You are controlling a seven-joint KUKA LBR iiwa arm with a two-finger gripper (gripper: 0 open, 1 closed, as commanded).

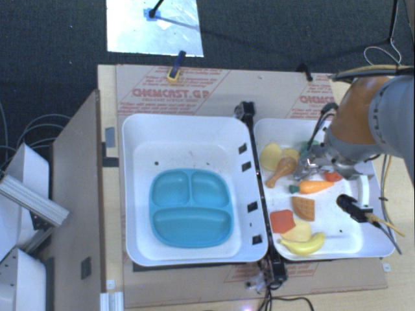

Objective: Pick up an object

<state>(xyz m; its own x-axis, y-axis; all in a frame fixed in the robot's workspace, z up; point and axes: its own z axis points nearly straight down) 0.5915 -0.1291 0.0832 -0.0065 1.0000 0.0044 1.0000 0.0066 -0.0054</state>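
My gripper (pixel 307 165) hangs low over the middle of the right bin (pixel 369 241), and the grey arm comes in from the right. Just left of it lies a tan toy drumstick (pixel 280 171), with a pale yellow fruit (pixel 272 153) beyond that. An orange carrot (pixel 316 187) with a small green tip (pixel 294 188) lies right below the gripper. A red piece (pixel 332 177) peeks out under the wrist. Nearer the front lie a tan cracker (pixel 303 208), a red slice (pixel 282 221) and a yellow banana (pixel 303 243).
The left bin (pixel 139 135) holds a blue divided plate (pixel 191 207). A black divider with clips (pixel 254 173) runs between the two bins. Cardboard (pixel 194 89) lies under both, and a yellow-handled tool (pixel 174 70) sits at its far edge.
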